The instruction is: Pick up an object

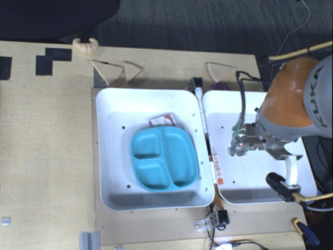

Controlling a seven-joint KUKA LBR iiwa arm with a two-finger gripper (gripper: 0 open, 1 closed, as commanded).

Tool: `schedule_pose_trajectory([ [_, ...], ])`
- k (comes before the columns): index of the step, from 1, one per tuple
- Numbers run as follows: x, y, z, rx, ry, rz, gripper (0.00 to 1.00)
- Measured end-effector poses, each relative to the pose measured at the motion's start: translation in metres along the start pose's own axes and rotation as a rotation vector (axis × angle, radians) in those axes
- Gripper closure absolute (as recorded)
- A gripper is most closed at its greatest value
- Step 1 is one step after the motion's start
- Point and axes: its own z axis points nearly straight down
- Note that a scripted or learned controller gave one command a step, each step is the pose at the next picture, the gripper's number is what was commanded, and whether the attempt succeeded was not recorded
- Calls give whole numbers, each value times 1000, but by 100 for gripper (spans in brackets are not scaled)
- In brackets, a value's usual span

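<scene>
While it hangs over the right bin [229, 189], the gripper [238, 146] hides whether it is open.

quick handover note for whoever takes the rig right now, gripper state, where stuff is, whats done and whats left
Gripper: low over the right bin; whether it is open or shut cannot be told, and no object shows in it.
Things: a blue divided plate lies in the left bin, with a small red and white packet at its far edge.
Done: nothing picked yet.
Left: pick up an object.
</scene>
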Motion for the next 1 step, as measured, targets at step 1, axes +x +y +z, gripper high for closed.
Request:
schedule_pose_trajectory([
  [1, -9, -6, 26, 0, 0, 0, 100],
])
